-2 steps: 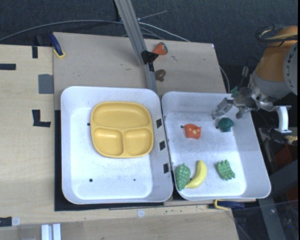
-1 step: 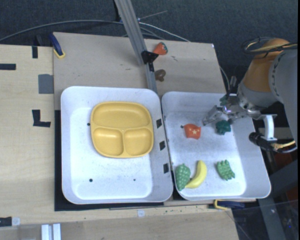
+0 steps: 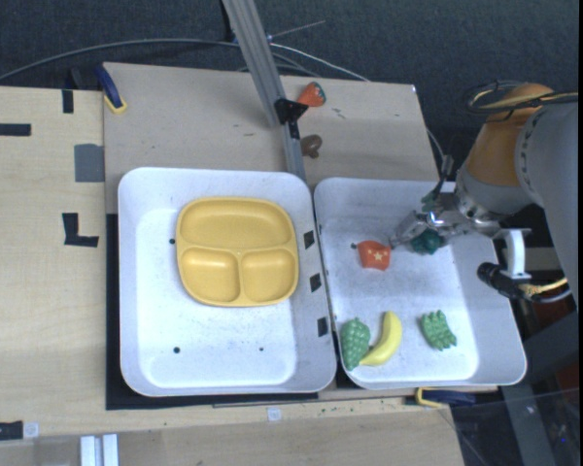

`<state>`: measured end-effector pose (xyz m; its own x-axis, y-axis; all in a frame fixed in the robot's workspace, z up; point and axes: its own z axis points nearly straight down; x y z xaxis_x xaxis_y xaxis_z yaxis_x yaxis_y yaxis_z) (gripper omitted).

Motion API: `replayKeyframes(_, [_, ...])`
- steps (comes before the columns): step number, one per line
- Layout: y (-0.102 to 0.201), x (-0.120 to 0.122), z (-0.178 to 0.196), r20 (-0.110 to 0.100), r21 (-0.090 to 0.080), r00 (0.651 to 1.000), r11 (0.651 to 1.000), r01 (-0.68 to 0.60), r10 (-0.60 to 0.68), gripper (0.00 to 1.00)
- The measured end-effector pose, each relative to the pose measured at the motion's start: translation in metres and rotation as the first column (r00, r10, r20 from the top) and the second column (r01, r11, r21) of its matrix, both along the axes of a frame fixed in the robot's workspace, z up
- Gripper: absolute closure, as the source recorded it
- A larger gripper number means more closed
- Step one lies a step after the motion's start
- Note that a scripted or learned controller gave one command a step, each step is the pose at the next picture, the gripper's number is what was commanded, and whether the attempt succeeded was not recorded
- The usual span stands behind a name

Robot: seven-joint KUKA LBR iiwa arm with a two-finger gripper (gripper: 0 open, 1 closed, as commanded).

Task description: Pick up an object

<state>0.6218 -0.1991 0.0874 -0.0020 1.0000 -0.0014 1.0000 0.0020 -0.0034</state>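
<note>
Plastic toy food lay scattered in the right bin (image 3: 486, 352): a red tomato-like piece (image 3: 374, 255) nearest the gripper (image 3: 420, 233), a banana (image 3: 384, 340) touching a green berry-shaped piece (image 3: 356, 339) at the near wall, and a leafy green piece (image 3: 436, 329) apart from both. The gripper hung low over the bin's far right part, beside a dark green thing (image 3: 428, 243); whether it held that could not be told. The red piece looked light, rigid and smooth, likely to slip, so a hold across its widest middle seemed best. The left bin (image 3: 146, 357) held a yellow divided tray (image 3: 238, 250).
</note>
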Motion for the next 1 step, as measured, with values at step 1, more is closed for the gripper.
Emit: replayKeyframes(1, [0.0005, 0.0005, 0.0111, 0.001, -0.001, 1.000, 1.000, -0.002, 0.002, 1.00])
